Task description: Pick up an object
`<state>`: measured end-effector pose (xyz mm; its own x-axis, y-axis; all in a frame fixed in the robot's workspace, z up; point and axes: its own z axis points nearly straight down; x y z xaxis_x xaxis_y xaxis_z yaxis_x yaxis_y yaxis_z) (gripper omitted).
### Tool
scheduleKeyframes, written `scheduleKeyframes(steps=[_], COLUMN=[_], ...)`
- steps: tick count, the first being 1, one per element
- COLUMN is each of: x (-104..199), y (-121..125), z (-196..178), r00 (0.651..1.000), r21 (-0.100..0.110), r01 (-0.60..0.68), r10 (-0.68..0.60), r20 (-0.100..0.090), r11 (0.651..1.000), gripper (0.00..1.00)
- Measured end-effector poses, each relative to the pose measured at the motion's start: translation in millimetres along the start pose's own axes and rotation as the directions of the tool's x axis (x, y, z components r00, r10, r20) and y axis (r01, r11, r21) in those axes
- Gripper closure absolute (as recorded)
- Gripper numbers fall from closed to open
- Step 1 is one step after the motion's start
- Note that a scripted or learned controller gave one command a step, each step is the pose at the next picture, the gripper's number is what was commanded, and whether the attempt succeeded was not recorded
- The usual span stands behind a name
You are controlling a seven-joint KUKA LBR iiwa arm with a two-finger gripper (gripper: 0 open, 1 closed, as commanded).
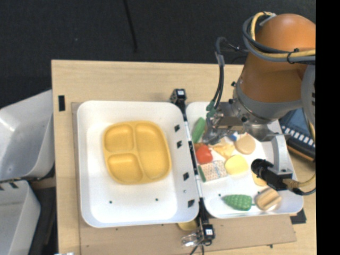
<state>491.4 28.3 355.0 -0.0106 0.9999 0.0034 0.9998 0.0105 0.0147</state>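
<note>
With the hand [215, 133], its grip state hidden, low over the crowded small red plastic tomato [203, 154] and long green plastic pepper [198, 128], it may nudge neighbours and miss.

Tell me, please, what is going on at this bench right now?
A grey and orange robot arm reaches in from the right, with its gripper lowered over the right bin, which holds a jumble of toy food: a red piece, a green leafy piece, yellow pieces and others. The left bin holds a yellow divided plate. Nothing looks lifted yet.
</note>
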Motion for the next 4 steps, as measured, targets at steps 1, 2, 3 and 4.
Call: scheduleKeyframes(steps=[1, 2, 3, 4], x=[-62.1, 42.2, 62.3, 89.5], y=[-0.6, -1.1, -0.2, 0.9], z=[-73.5, -19.9, -45.4, -88.4], r00=[1.000, 1.000, 1.000, 1.000], r21=[0.004, 0.018, 0.015, 0.010], r01=[-0.014, -0.001, -0.003, -0.006], r10=[0.014, 0.001, 0.003, 0.006], r20=[0.006, 0.002, 0.005, 0.002], r11=[1.000, 1.000, 1.000, 1.000], gripper=[1.00, 1.00, 1.00, 1.00])
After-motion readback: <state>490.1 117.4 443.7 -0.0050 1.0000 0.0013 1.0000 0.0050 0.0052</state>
